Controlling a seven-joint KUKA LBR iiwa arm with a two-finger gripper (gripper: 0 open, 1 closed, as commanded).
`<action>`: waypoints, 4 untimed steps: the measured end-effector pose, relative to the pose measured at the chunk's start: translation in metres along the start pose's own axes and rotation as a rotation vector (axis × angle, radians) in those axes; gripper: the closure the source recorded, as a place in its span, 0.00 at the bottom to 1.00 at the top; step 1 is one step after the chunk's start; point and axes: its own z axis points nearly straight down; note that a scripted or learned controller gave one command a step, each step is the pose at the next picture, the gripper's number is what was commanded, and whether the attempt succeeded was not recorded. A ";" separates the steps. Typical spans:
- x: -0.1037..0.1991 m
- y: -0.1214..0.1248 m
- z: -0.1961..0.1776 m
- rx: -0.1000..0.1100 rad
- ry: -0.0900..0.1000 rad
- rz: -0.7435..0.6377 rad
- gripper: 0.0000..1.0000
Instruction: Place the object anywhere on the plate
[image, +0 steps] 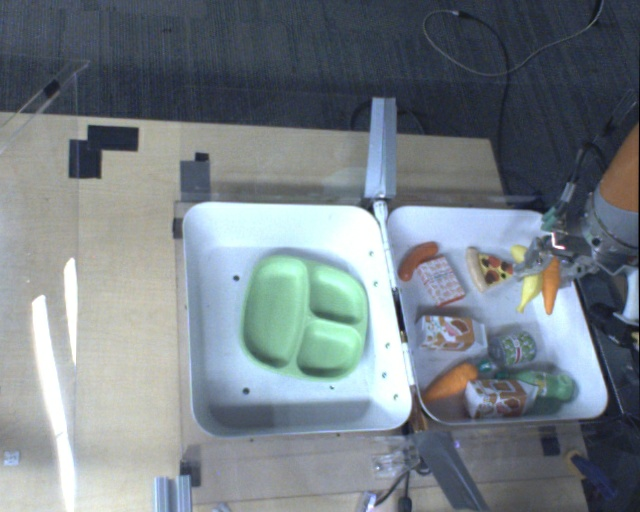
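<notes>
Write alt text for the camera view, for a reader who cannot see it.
The gripper hangs over the right bin's far right side with a small carrot between its fingers. The green plate lies in the left bin; toy foods are scattered in the right bin.

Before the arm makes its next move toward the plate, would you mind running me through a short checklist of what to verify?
1. Green plate sits flat in the left bin: ok.
2. Plate compartments free to receive an item: ok.
3. Gripper over the right bin, upper right corner: ok.
4. Small carrot and a yellow piece hang at the gripper; firmly gripped: cannot tell.
5. Only one item lifted: cannot tell.
6. Path left across the divider: ok.
</notes>
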 end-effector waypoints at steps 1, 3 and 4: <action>0.089 -0.022 0.043 0.001 0.002 -0.015 1.00; 0.234 -0.027 -0.035 -0.001 0.003 -0.072 1.00; 0.283 -0.046 -0.010 0.001 0.003 -0.389 1.00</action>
